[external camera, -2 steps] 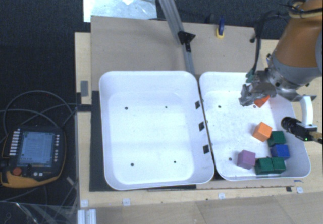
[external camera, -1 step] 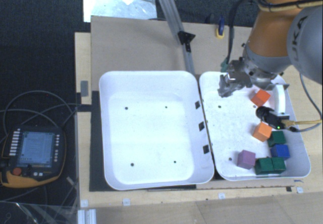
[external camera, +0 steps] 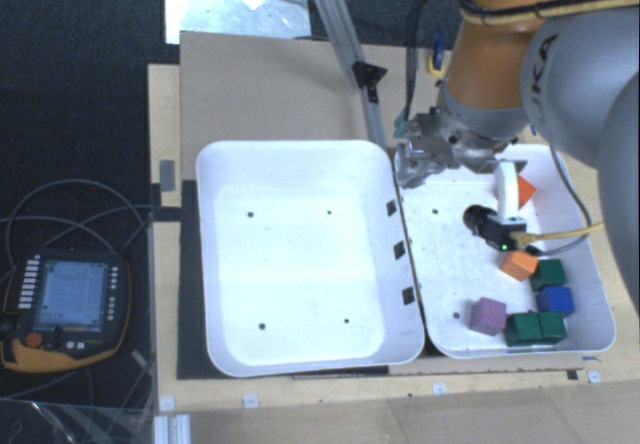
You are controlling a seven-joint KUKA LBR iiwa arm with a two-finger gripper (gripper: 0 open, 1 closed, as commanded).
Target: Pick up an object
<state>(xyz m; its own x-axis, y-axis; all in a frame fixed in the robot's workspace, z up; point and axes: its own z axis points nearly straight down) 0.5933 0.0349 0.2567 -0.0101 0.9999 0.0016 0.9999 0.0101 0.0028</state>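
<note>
Camera view: I cannot tell how open the end effector [external camera: 415, 164] is, above the right bin's [external camera: 445, 262] far-left corner; purple block [external camera: 488, 315], orange block [external camera: 518, 265] and blue block [external camera: 555, 299] lie inside it.

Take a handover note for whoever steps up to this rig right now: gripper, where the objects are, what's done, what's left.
Gripper: over the far left corner of the right bin, with no object seen in it.
Objects: purple block, orange block, blue block, upper green block and lower green block cluster in that bin's near right corner. A red-orange piece lies farther back.
Done: nothing picked up.
Left: the whole pick.
</note>
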